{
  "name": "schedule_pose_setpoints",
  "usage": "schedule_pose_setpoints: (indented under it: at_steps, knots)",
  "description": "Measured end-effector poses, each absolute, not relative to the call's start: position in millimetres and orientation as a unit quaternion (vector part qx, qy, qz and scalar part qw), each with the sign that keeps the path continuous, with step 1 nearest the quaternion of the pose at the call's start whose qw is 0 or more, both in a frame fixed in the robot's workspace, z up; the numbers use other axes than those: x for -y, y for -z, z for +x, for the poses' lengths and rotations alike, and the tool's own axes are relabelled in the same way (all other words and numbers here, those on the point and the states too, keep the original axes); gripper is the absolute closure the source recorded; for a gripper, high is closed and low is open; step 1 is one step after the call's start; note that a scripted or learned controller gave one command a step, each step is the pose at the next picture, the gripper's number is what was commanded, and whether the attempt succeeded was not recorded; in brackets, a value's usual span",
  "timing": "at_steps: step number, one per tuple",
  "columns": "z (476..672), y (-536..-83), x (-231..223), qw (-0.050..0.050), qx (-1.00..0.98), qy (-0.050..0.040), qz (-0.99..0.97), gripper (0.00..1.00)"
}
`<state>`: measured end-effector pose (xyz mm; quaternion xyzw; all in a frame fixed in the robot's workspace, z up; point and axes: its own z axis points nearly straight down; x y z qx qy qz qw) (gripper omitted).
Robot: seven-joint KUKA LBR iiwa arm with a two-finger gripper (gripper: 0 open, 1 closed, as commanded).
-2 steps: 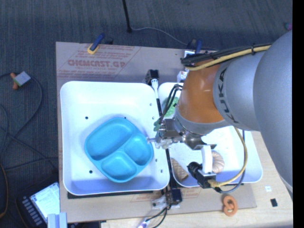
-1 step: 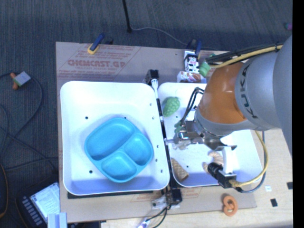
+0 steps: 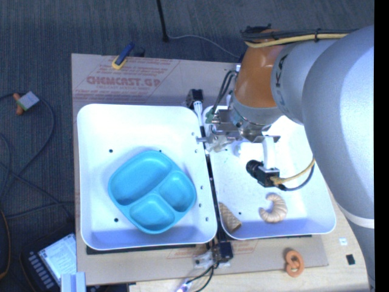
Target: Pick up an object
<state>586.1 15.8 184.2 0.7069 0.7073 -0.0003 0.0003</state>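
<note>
The left bin (image 3: 97,126) holds a blue divided tray (image 3: 152,190) near its front edge. In the right bin (image 3: 316,224), a brown pastry piece (image 3: 229,218) lies in the front left corner and a croissant (image 3: 273,207) sits beside the front edge. The gripper (image 3: 234,132) hovers over that bin's back left corner, apparently approaching; whether its jaws stand wide or narrow I cannot tell. Next it must travel toward the front edge and descend.

My tabletop (image 3: 91,78) carries two white bins: the left bin (image 3: 91,163) and the right bin (image 3: 316,215). A pretzel (image 3: 294,262) lies near its front edge.
</note>
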Motion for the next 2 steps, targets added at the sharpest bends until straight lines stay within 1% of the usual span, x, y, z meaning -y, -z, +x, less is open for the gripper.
schedule_pose_setpoints:
  at_steps: [1,2]
  knots:
    - [594.4,-184,-36,0.000,-0.707,0.0008,0.707,1.00]
    - [668.2,-184,-47,0.001,-0.708,0.0007,0.707,1.00]
